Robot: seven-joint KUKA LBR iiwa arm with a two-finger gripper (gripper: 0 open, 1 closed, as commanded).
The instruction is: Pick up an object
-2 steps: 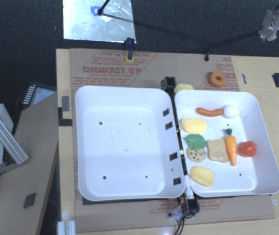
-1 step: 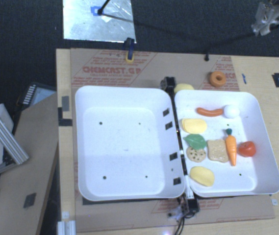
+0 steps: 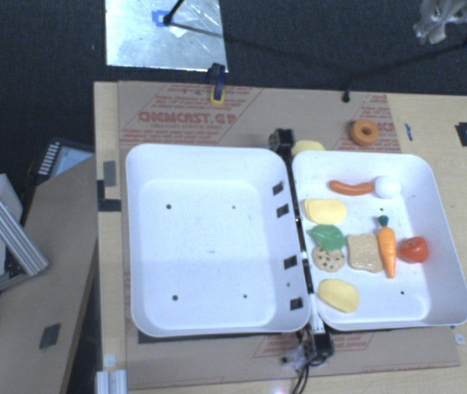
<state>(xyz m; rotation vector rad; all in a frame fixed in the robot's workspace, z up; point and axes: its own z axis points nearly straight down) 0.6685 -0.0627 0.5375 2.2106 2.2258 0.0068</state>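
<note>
1. Right bin (image 3: 442, 220), near end: yellow piece (image 3: 338, 295), likely light, hard, slippery plastic.
2. Middle: carrot (image 3: 387, 250), slim and stiff; pinch across its middle. Tomato (image 3: 414, 249) just beside.
3. Far end: sausage (image 3: 351, 187).
4. Far right, above the desk (image 3: 315, 109): claw (image 3: 445, 11), well apart; grip state unclear.

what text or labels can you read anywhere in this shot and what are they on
"CHEMCAST GP", printed in red, repeated, on the brown protective sheet under the bins; the letters are blurred, so this reading is tentative.
More red print on the same sheet near the donut and below the bins: too blurred to read.
Nothing legible on the white bins or the toy foods.
</note>
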